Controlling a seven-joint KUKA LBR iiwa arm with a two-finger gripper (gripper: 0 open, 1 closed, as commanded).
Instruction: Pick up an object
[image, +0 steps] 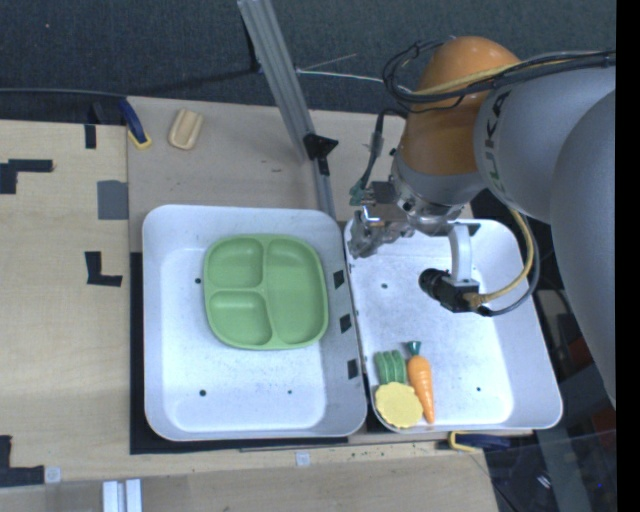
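Arm: grey, with an orange band (462, 95) above the wrist, reaching in from the right over the far end of the right bin.
Gripper (368, 238): low over the right bin's far left corner, close to the wall shared with the left bin. Whether it is wide, narrow or holding anything cannot be told; nothing shows in it.
Right bin (480, 330): white, shallow. At its near left corner lie a carrot (422, 384), a green piece (390, 366) just left of it, and a yellow disc (398, 405) touching both from the near side. All three are well apart from the gripper.
Left bin (180, 400): white, holding a green plate (266, 291) with compartments, lying flat toward the far side.
Counter (60, 330): tan, with a small beige block (185, 129) beyond the left bin.
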